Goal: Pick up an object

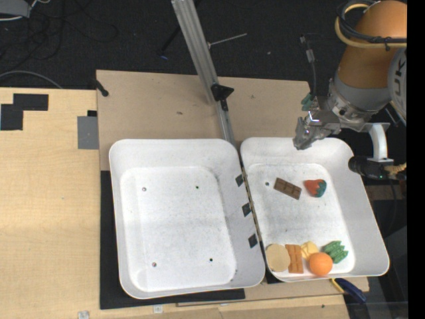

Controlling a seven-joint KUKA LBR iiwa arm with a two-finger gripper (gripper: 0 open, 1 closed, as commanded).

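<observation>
Two bins, left [174, 153] and right [352, 171]: white plastic, matt, faintly speckled. Bench top [265, 105]: brown board, dull, smooth. Side table [46, 198]: pale wood-grain laminate, smooth. Slanted rail [199, 52]: bare grooved metal, slight sheen. Arm's orange band [375, 42]: glossy plastic. Gripper [307, 138]: grey metal, shiny in spots. Chocolate bar [287, 189]: brown, matt. Orange [321, 264]: smooth, slightly glossy plastic. Green toy [337, 250]: bumpy plastic.

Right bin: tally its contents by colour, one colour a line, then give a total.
Brown: 1, chocolate bar
Red: 1, strawberry
Tan: 1, round bread piece
Orange: 2, orange fruit and orange strip
Yellow: 1, yellow piece
Green: 1, green vegetable
Total: 7
</observation>
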